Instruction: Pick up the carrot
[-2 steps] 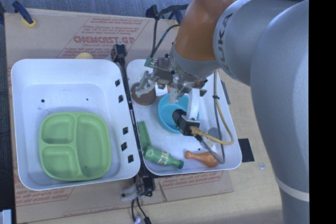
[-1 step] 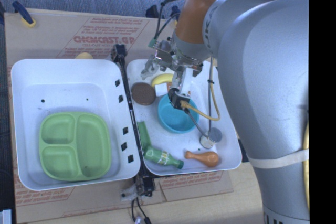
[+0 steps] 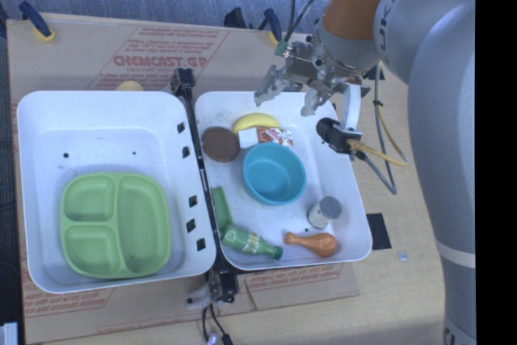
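The carrot [image 3: 311, 241], an orange tapered piece, lies at the front right of the right bin [image 3: 343, 174], near the front wall. My gripper [image 3: 287, 99] hangs over the far edge of that bin, above the banana [image 3: 255, 123] and well behind the carrot. Its two fingers [image 3: 265, 94] are spread open and nothing sits between them.
The right bin also holds a blue bowl [image 3: 275, 174], a brown disc [image 3: 220, 143], a small red-and-white pack [image 3: 276, 137], a grey can [image 3: 325, 212] just behind the carrot, and a green bottle [image 3: 242, 237] to its left. A green divided plate [image 3: 115, 224] lies in the left bin [image 3: 97, 133].
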You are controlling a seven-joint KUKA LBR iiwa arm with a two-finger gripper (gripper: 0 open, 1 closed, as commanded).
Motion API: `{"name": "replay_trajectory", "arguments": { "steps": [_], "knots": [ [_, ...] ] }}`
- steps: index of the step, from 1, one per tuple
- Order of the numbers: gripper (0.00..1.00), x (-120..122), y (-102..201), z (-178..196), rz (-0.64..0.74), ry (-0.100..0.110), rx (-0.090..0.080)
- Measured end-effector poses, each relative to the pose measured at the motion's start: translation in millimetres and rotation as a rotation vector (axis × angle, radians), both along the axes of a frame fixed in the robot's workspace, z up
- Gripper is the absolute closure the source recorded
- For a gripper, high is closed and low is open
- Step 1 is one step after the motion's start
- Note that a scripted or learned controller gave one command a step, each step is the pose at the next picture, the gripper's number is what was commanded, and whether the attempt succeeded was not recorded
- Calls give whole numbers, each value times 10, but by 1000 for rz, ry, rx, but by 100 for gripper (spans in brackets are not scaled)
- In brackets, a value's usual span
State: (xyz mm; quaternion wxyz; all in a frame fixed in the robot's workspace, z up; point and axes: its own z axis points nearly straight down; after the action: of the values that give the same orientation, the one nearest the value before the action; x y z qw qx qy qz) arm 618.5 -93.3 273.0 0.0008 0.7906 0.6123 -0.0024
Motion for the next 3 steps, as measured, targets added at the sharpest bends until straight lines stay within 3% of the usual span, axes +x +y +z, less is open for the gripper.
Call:
{"name": "replay_trajectory", "arguments": {
  "steps": [1,2,3],
  "knots": [
    [0,206,247,473,375,0,1],
    [0,262,346,456,159,-2,-1],
    [0,379,506,382,-217,3,1]
  ]
}}
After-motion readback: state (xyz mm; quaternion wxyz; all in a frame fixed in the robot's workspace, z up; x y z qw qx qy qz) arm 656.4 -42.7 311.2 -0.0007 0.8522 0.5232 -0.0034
